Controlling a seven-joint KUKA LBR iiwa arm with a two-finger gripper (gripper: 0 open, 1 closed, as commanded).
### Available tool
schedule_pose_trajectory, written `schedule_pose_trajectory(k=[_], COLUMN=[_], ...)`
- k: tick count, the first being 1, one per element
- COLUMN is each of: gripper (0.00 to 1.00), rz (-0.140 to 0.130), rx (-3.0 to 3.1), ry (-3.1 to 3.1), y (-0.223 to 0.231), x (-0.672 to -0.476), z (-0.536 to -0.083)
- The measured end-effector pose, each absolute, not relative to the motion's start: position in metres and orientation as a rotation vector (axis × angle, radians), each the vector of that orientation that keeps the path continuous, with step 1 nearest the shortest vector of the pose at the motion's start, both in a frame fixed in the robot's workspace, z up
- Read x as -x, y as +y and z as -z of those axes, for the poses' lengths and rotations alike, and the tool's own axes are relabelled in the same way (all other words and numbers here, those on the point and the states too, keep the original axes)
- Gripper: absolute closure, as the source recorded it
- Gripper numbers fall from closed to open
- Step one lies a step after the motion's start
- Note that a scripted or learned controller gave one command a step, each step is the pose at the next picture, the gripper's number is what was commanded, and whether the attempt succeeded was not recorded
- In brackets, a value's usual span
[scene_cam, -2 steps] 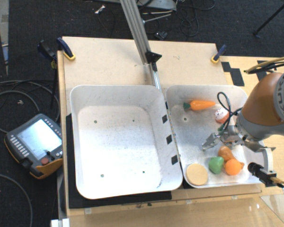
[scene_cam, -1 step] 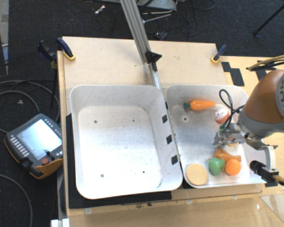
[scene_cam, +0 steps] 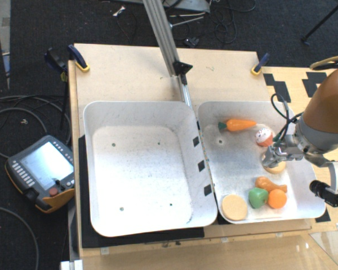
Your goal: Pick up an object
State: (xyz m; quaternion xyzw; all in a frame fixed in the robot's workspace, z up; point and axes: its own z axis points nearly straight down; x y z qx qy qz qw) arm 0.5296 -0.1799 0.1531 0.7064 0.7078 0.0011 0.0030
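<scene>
Approach step: end effector (scene_cam: 273, 161), grip state cannot be told, sits low over a pale round object (scene_cam: 276, 167), right-centre. Next: secure, then lift.

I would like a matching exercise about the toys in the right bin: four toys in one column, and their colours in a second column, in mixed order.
Things:
1. carrot
2. round flat cookie
3. pepper
4. ball beside the pepper

Colours:
A. green
B. plain orange
C. tan
D. orange with a green end

Pairs: 1-D, 2-C, 3-A, 4-B
</scene>
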Motion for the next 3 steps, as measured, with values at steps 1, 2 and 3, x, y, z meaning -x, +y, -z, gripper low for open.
schedule_pose_trajectory(k=[1, 2, 3], gripper=[1.00, 1.00, 1.00], rz=[-0.005, -0.001, 0.000], rx=[-2.213, -2.217, -2.216], ry=[2.219, 2.223, 2.232], y=[-0.183, -0.183, -0.132], x=[-0.531, -0.531, -0.523], z=[-0.216, -0.221, -0.214])
